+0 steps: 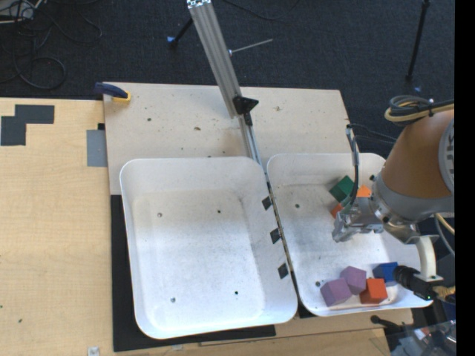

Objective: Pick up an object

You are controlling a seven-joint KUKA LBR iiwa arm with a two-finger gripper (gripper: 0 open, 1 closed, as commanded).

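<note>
The left bin (200, 251) lies beside the right bin (312, 199). There the gripper (349, 225) hangs low; whether its jaws grip anything I cannot tell. A green block (342, 188) and an orange block (363, 193) sit just beyond it. Nearer lie two purple blocks (345, 285), an orange-red block (374, 291) and a blue block (385, 271).

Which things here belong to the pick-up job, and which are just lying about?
For the job:
- gripper
- green block
- purple blocks
- orange block
- blue block
- right bin

Lying about:
- left bin
- blue-handled tool
- metal post
</note>
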